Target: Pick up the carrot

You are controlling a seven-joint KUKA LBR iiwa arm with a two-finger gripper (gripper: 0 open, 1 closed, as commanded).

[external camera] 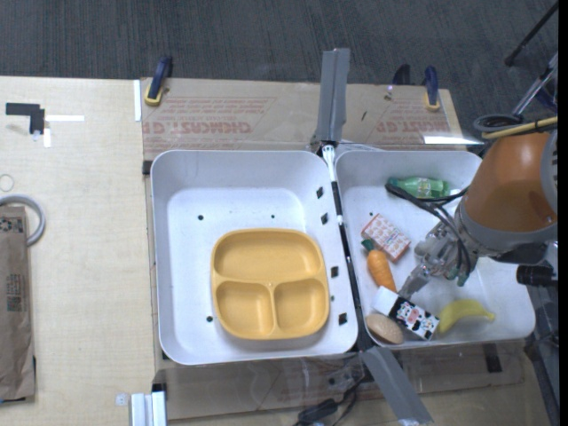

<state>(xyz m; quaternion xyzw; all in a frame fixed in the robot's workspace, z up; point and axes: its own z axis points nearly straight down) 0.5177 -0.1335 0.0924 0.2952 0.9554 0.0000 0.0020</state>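
Note:
The orange carrot (381, 270), with a green top end, lies in the right bin (497, 330) near its left wall, pointing towards the front. My gripper (419, 279) hangs low over the middle of that bin, just right of the carrot and a short way from it. It tilts down and to the left towards the carrot's lower end. Nothing shows in its grasp.
Around the carrot lie a red-and-white box (386, 236), a green bottle (419, 185), a black-and-white box (414, 318), a brown roll (385, 328) and a banana (466, 313). The left bin (177, 238) holds a yellow divided plate (269, 284).

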